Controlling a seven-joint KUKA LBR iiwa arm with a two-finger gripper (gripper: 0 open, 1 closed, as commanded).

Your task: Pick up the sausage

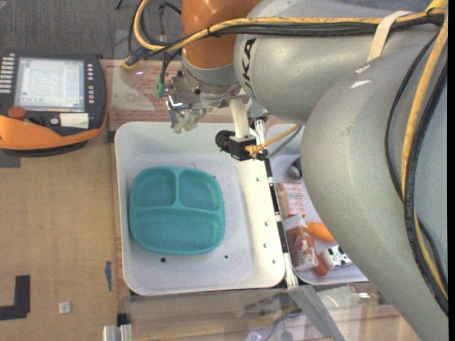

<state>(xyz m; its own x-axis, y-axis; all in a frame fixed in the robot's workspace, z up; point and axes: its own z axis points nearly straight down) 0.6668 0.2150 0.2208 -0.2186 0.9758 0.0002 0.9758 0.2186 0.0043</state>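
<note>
While the arm (pixel 334 84) reaches in from 3 o'clock, the pincer (pixel 183 119) sits over the 12 o'clock rim of the left bin (pixel 242 261), pointing down. Its opening cannot be told from this angle, and nothing is seen held in it.

Sausage (pixel 301 246): a reddish-brown, elongated piece in the right bin (pixel 283 168), close to that bin's 9 o'clock wall. It lies between 4 and 5 o'clock from the pincer, well apart from it, with the wall between the bins in the way. An orange piece (pixel 321 230) lies just beside it at its 2 o'clock.

Arm pose: the bulky grey links cover most of the right bin. The orange band (pixel 217 13) sits at 12 o'clock above the wrist, with yellow cable looped around it.

A teal divided plate (pixel 176 210) lies in the left bin, at 6 o'clock from the pincer and apart from it. A teach pendant (pixel 50 98) rests on the desk (pixel 57 226) at 9 o'clock of the pincer.
</note>
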